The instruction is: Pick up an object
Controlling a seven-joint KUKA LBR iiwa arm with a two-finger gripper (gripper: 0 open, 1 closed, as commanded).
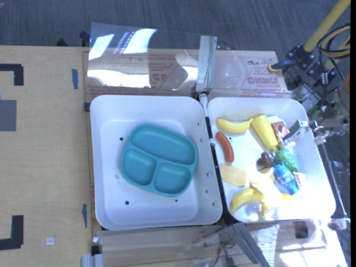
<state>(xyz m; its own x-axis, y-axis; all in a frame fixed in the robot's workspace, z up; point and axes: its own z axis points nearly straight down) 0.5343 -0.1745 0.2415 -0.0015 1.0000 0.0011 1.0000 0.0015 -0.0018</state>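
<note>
Bright, slightly hazy daylight; white glare flares on the clear plastic sheet (125, 43) at the top. The 2 shallow white bins (105, 149) look washed out, shadows faint, detail soft.

Yellow tube (334, 15), black cables (339, 38), dark fittings

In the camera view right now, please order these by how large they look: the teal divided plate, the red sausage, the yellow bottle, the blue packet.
1. teal divided plate, by far the largest.
2. yellow bottle.
3. red sausage and blue packet: they look alike in size, so I leave them unranked.
</note>
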